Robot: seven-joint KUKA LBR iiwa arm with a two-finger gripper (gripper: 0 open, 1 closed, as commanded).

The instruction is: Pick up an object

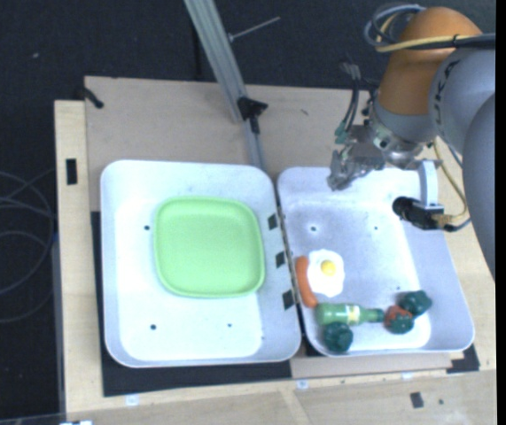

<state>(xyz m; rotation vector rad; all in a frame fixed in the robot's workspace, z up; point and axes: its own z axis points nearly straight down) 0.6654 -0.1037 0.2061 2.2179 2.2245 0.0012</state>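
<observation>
Currently the gripper [341, 181] hangs at the right white bin's [372, 228] upper edge; its opening cannot be determined. Well below it, toward the frame's lower right, lies the fried-egg toy [326, 272], untouched.

Hidden and cropped parts

The arm [465, 69] runs off the right edge. The pincer [348, 171] is too small and blurred to make out its fingers. The small green and red pieces [403, 312] in the right bin [430, 264] are too blurred to identify.

A pale wooden bench [173, 122] stands on a dark floor [22, 42], with black cables [4, 228] trailing at its left.
</observation>
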